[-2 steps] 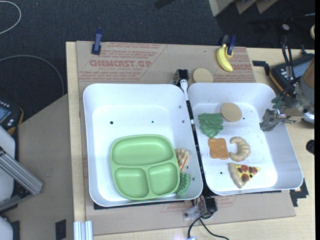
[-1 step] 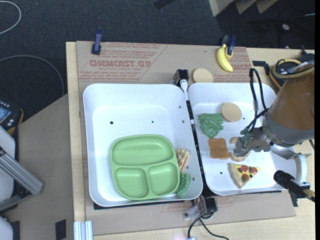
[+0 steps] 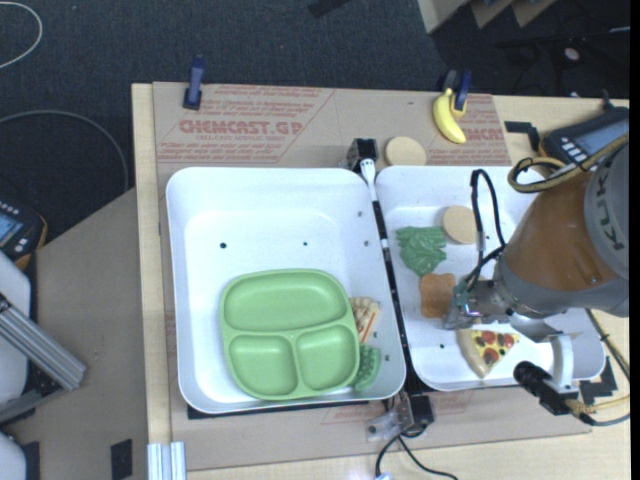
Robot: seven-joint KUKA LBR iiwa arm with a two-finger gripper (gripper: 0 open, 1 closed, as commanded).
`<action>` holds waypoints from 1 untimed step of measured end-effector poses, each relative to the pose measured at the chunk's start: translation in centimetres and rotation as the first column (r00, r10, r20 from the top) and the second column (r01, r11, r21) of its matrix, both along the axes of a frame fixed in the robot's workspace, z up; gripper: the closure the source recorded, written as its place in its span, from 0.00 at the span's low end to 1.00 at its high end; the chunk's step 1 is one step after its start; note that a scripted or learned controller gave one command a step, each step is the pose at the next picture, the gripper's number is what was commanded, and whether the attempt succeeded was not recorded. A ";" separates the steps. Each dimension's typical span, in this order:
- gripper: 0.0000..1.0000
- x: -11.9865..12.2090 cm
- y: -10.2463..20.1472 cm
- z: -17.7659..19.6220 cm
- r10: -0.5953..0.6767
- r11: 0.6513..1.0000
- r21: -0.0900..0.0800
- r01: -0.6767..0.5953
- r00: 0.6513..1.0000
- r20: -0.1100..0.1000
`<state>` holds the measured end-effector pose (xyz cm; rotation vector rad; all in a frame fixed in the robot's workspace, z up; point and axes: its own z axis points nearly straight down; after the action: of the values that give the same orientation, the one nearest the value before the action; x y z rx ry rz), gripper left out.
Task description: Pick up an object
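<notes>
The flat brown square toy like toast [image 3: 437, 294] lies near the middle of the shallow white right bin [image 3: 420, 360]. It is close to the bin's left wall. The grey two-finger gripper [image 3: 466, 310] is low, just beside the toast's right edge. I cannot tell if the gripper is open or closed, and I see nothing held in it.

The toy pizza slice with red dots [image 3: 488, 347] lies just on the other side of the gripper, toward the bin's near edge. This is where it could go wrong. The gripper sits between two flat toys. It may close on bare bin floor and come up with nothing. It may also push the toast toward the wall, or bump the pizza slice away. Flat toys are hard to get under, so one could slip out.

Further back in the same bin is a bumpy green leaf toy [image 3: 422, 249], next to the left wall. A round tan toy like a bun [image 3: 460, 224] lies beside it, nearer the far edge.

The shallow white left bin [image 3: 200, 228] holds a light green plastic plate with three parts [image 3: 288, 333] in its near half. A small pale striped toy [image 3: 366, 315] and a small dark green toy [image 3: 368, 366] are tucked between the plate and the bin's right wall.
</notes>
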<state>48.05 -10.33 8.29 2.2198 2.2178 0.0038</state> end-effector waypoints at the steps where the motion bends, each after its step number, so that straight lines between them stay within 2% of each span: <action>1: 1.00 0.1 5.8 16.6 0.009 1.000 0.002 -0.009 1.000 0.012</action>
<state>48.19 -4.58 24.91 2.2039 2.2228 0.0193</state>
